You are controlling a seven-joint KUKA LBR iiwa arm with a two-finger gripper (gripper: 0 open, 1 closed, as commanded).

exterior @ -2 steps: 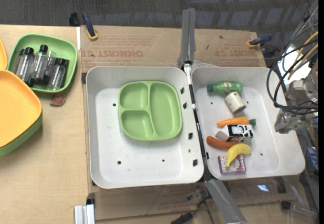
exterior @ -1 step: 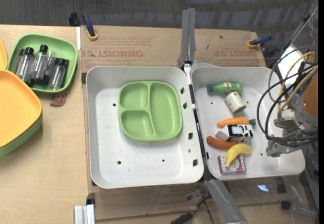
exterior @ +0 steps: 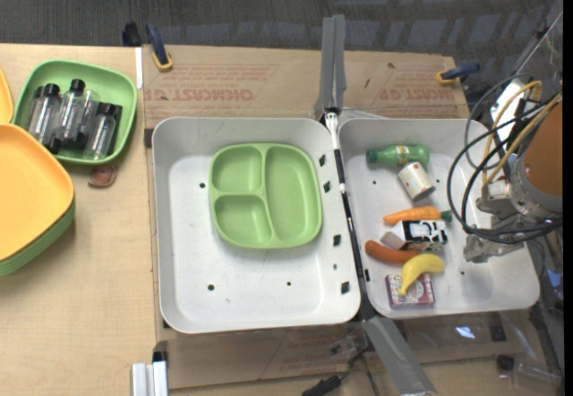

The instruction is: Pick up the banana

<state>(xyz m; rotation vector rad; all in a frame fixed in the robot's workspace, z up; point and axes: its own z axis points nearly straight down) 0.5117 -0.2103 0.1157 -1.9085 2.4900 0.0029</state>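
The yellow banana (exterior: 420, 269) lies near the front of the right bin (exterior: 501, 291), curved, with one end resting over a pink packet (exterior: 411, 292). My gripper (exterior: 482, 246) hangs low over the same bin's right side, about a hand's width to the right of the banana and apart from it. Nothing shows in its grasp. Cables loop around the wrist above it.
Close to the banana are a red-orange sausage-shaped toy (exterior: 392, 252), a black and white toy car (exterior: 423, 231), a carrot (exterior: 412, 216), a beige can (exterior: 414, 179) and a green bottle (exterior: 398, 154). The left bin (exterior: 179, 296) holds a green divided plate (exterior: 266, 195).
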